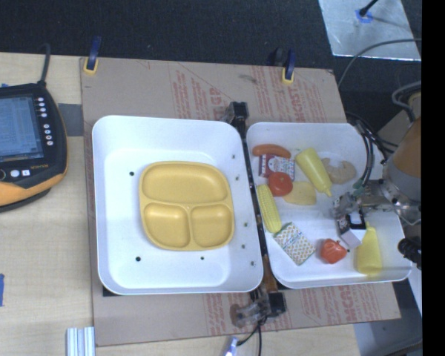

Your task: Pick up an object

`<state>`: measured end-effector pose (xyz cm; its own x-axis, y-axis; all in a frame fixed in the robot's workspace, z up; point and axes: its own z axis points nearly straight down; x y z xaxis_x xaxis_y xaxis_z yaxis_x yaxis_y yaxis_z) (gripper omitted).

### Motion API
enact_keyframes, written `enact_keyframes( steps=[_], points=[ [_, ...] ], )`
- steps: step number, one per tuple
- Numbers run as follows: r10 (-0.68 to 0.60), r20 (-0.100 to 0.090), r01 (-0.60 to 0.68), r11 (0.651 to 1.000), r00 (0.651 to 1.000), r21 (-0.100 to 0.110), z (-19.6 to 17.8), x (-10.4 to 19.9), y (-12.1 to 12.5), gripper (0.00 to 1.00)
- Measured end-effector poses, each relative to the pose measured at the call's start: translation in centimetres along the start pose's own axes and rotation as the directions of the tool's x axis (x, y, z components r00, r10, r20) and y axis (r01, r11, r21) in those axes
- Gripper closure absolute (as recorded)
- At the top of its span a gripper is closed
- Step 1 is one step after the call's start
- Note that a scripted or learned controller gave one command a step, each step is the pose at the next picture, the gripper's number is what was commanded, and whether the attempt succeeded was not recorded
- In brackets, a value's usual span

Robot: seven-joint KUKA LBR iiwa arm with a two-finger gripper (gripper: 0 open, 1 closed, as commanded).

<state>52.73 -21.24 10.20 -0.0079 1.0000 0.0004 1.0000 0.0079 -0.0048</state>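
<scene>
Gripper [350, 215] low in right bin [322, 130], near its right wall. Finger state: can't tell, too cluttered. Nearest objs: yellow bottle [368, 251] just below-right, red tomato [331, 251] just below-left. Neither seen betw. fingers. Left bin [111, 199] holds yellow tray [186, 204].

I can read almost nothing here. The cardboard [208, 76] under my bins carries rows of red print, but the letters are too small and faint to make out. The pendant [18, 143] on the table's left shows a lit screen with lines of text, all blurred. The small packet [294, 244] in the right bin [311, 279] has a checked pattern; I see no legible words on it.
</scene>
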Motion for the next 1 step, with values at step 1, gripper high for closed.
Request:
enact_keyframes(
  steps=[1],
  points=[
    [0.0, 0.001, 0.0, 1.0, 1.0, -0.004, 0.86, 8.22, 2.67, 1.0]
  ],
)
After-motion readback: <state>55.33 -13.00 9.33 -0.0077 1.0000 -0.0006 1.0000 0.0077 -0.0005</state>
